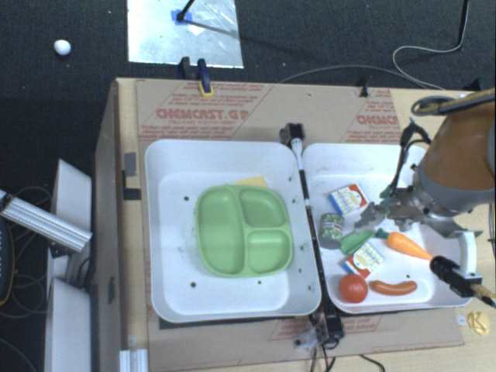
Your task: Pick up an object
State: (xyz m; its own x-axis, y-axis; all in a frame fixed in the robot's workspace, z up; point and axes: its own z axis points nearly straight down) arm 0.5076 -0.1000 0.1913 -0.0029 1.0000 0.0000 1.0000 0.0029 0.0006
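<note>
Left to right. Left white bin [167, 208] holds a green divided plate [242, 229], lying flat mid-frame, with a yellow flat piece [251, 182] poking out past its upper edge. We judge neither is the present target; the arm is well apart from them.

Right white bin [341, 161] carries the small toys, crowded toward its lower half: a grey-green can [332, 228] by the divider, a small carton [348, 199] above it, a green pepper-like toy [357, 241], a second carton [365, 259], a red tomato [353, 287], a sausage [394, 287] near the lower rim, and an orange carrot [408, 245].

The hand [381, 217] sits low in the right bin, centre-right of the frame, just above the green toy and beside the carrot. We cannot tell whether it is released or clenched; nothing shows between it. Likely candidates: green toy or carrot, both still lying in the bin. The crowding makes a clean grasp risky, we think.
</note>
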